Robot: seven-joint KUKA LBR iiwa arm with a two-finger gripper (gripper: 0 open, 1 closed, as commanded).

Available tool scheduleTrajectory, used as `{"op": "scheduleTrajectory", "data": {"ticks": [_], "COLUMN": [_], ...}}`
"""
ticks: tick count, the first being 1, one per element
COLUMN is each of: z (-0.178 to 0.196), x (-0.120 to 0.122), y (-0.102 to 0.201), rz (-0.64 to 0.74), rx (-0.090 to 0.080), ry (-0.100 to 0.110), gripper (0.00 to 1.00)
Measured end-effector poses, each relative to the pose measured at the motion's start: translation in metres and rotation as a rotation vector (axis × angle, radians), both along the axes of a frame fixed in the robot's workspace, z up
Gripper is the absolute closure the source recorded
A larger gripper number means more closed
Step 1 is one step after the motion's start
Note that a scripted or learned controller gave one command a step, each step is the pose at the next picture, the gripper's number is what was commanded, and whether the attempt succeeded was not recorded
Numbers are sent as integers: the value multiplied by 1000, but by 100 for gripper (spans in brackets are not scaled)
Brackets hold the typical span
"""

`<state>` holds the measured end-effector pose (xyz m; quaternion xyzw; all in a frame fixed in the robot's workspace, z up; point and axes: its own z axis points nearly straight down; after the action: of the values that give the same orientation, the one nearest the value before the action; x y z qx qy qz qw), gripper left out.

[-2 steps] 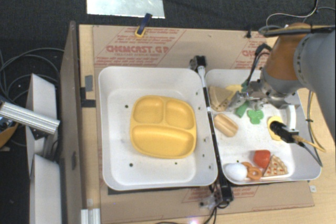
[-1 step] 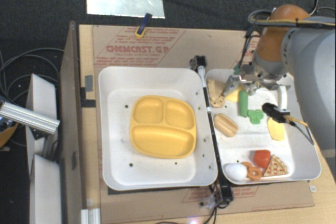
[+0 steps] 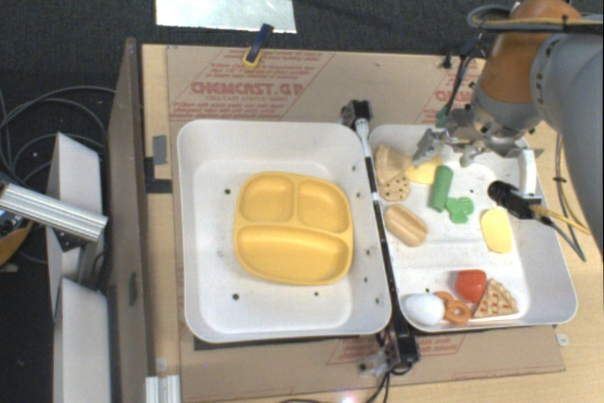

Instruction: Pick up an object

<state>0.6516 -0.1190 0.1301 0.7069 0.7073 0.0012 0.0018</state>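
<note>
My gripper (image 3: 445,154) hangs over the back of the right bin (image 3: 540,267), its fingers spread open with nothing between them. Just below its left finger lies a small yellow piece (image 3: 422,173). A green cylinder (image 3: 441,188) with a green lump (image 3: 461,209) beside it lies right in front of the gripper. Further toys in this bin: a speckled cookie (image 3: 395,188), a tan bun (image 3: 406,226), a yellow lemon (image 3: 496,230), a red pepper (image 3: 471,283), a pizza slice (image 3: 497,300), a white egg (image 3: 424,308) and an orange ring (image 3: 453,309).
The left bin (image 3: 212,203) holds a yellow divided plate (image 3: 291,227). A black-edged divider (image 3: 374,193) runs between the two bins. The arm (image 3: 528,61) comes in from the upper right. A bare strip of the right bin's floor lies along its right side.
</note>
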Motion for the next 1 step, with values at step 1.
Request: {"op": "scheduleTrajectory", "data": {"ticks": [1], "z": [-31], "x": [-12], "y": [7], "rz": [0], "rx": [1], "ry": [4], "gripper": [0]}}
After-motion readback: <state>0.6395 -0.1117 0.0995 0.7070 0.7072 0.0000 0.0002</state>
